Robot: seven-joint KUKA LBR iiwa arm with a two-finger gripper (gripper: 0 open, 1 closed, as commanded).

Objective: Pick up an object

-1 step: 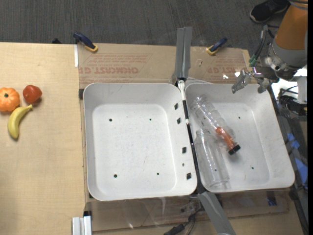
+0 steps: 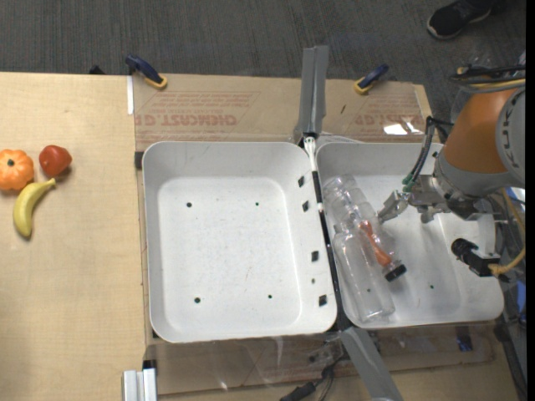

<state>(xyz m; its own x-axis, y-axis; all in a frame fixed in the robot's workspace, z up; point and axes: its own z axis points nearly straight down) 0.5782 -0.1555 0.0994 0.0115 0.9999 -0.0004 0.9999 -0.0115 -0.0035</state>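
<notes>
The approach step is judged to be in hand: the hand is seen low over the right bin, near the far end of a clear plastic bottle that lies on its side along the bin's left wall, and nothing is seen between its parts. Whether the hand is released or clenched cannot be told, as the wrist and its cabling hide much of it. A small orange item with a dark end is noted lying against or seen through the bottle; which of the two cannot be settled. The bottle is taken as the likeliest thing to be picked, being the largest item within reach. For the next move, a descent centred across the bottle's narrow width is judged to be needed, since a round, smooth, light body of this kind is likely to roll or slip if caught off-centre or pressed against the wall. The left bin is recorded beside the right, the two meeting at a grey divider. The bins are borne on cardboard held by clamps on a pale wooden counter. A banana, a tomato and an orange fruit are noted on the counter, well apart from the bins. Dark carpet and a shoe are seen beyond
</notes>
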